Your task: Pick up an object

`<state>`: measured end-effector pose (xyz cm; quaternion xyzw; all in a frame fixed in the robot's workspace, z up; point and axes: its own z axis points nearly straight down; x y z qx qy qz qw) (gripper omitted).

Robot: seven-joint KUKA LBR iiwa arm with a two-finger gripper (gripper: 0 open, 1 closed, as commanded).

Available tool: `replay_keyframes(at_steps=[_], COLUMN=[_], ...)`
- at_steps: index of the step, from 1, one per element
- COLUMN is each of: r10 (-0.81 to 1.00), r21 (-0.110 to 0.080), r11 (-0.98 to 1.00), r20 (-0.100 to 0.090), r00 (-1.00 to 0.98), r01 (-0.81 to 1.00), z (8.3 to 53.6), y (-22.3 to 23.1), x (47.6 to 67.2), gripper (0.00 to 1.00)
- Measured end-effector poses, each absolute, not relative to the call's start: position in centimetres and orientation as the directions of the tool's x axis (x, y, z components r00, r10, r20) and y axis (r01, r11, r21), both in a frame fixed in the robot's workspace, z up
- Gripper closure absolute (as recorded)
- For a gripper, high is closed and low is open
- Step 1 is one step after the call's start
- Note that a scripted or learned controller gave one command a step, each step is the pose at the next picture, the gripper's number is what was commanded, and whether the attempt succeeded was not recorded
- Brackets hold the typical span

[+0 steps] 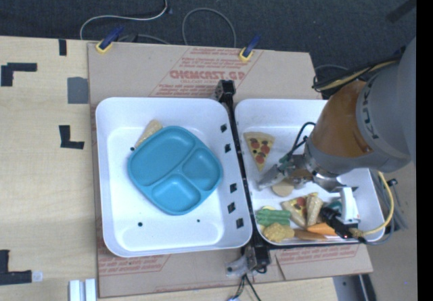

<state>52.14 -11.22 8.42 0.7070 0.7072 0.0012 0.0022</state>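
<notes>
Grey jaws [274,176] hang over the right bin [284,109]; their opening cannot be told.

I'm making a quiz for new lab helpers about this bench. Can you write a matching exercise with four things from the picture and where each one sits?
Things:
1. blue plate
2. pizza slice
3. gripper
4. carrot

Places:
A. near the bottom edge of the right bin
B. in the left bin
C. upper left part of the right bin
D. low over the middle of the right bin, just below the pizza slice

Pairs: 1-B, 2-C, 3-D, 4-A
</notes>
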Motion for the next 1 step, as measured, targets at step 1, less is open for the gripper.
replay_keyframes(at_steps=[1], r10=[1.000], r21=[0.006], r11=[0.000], r20=[-0.003], r00=[0.000], r01=[1.000], z=[9.72], y=[-11.30], x=[52.30], gripper=[1.00])
